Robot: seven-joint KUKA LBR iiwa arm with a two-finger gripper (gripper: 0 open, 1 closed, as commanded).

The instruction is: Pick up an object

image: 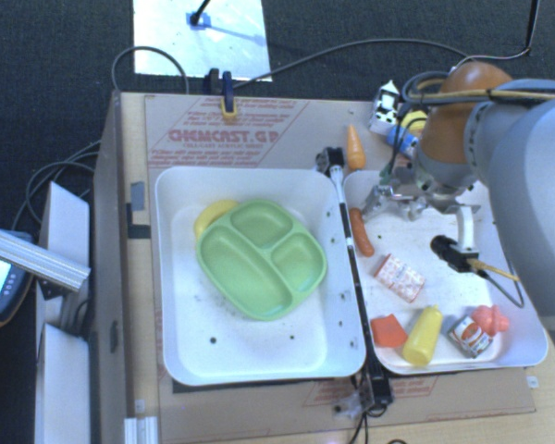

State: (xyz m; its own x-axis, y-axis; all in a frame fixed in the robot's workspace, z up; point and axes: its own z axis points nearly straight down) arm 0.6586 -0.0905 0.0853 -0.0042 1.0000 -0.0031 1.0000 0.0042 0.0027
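The claw (402,202) hangs over the far end of the right bin (536,345), low above the bin floor and close to the divider between the two bins. Whether it is spread apart or closed together cannot be told, and nothing can be seen in its grip. The grey arm (527,169) reaches in from the right.

The right bin holds loose things to pick. An orange-red sausage shape (361,232) lies just beside the divider, near the claw. A small red and white box (400,277) sits mid-bin. Along the near edge are an orange block (388,329), a yellow bottle (424,334) lying tilted, a small can (469,337) and a pink toy (491,320).

The left bin (180,340) holds a green divided plate (259,259) resting partly over a yellow thing (213,215). Beyond the bins, an orange carrot (354,148) lies on the counter (250,137).
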